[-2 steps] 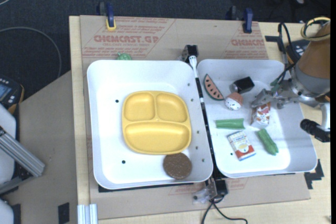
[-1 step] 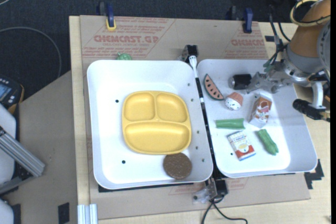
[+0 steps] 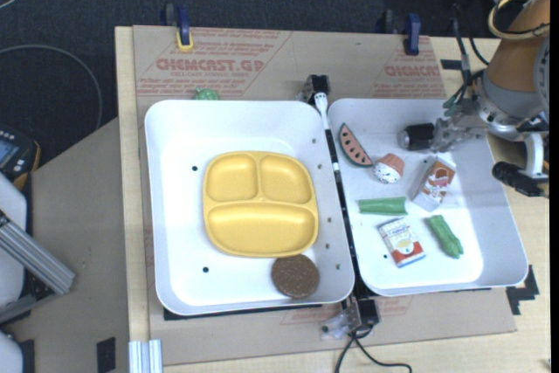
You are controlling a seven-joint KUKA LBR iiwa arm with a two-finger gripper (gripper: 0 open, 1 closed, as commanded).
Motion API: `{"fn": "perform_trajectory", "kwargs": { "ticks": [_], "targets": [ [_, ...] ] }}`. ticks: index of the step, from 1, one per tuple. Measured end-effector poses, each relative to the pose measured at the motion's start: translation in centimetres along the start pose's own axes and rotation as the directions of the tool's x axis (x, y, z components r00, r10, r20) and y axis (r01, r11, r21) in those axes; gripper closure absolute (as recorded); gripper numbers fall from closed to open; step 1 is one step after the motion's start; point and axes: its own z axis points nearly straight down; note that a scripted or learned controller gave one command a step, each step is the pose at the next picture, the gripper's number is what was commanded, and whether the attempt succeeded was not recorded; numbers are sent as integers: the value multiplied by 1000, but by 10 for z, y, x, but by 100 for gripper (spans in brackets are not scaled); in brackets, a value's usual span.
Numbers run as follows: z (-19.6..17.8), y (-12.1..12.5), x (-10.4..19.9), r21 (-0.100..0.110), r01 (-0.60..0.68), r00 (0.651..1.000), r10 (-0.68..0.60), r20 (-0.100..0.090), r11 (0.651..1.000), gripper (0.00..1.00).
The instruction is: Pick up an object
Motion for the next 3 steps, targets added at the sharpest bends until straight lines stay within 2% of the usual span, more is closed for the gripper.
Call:
{"fn": "perform_trajectory", "kwargs": {
  "ticks": [1,2,3],
  "targets": [
    [13,-64,84,8,0,1000,0,-3,1000,100],
    [-94,-134,144,-1,0,1000,0,-1,1000,100],
    [-88,-147,217,6,2,1000,-2,-2,1000,100]
  ]
}}
